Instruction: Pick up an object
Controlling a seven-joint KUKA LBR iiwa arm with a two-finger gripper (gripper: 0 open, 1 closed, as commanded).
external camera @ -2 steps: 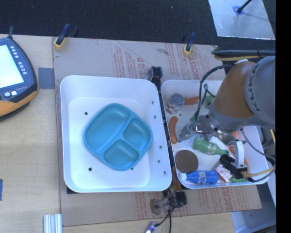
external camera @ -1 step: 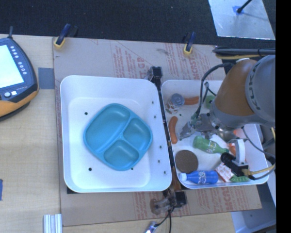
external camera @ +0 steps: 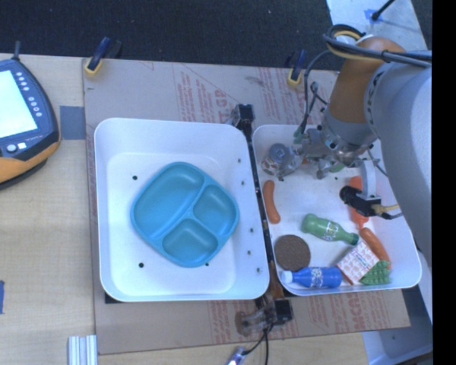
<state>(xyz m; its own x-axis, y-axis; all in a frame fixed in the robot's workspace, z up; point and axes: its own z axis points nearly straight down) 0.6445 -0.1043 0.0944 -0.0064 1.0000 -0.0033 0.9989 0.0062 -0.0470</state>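
1. The step in hand looks like the approach: the gripper (external camera: pixel 321 160) sits low over the far part of the right bin (external camera: pixel 410 276), and nothing can be seen between its parts.
2. Whether the gripper is open or closed cannot be told; the wrist hardware and cables cover it from above.
3. Candidate objects all lie in the right bin. A small grey round piece (external camera: pixel 278 155) sits just left of the gripper in the far left corner. An orange sausage (external camera: pixel 271 201) lies along the left wall, nearer the viewer.
4. A green bottle (external camera: pixel 330 229) lies on its side mid-bin, with a brown disc (external camera: pixel 292 251) just near and left of it. A blue-and-white bottle (external camera: pixel 315 277) lies along the near wall beside a red-and-white box (external camera: pixel 358 261) and a carrot (external camera: pixel 375 244).
5. The left bin (external camera: pixel 106 204) holds a blue divided plate (external camera: pixel 184 214), well apart from the gripper.
6. The arm (external camera: pixel 357 82) comes in from the far right, its orange band above the wrist, the wrist pointing down into the bin.
7. The next move probably calls for settling over one object, likely the grey piece nearby, then closing and lifting clear of the wall.
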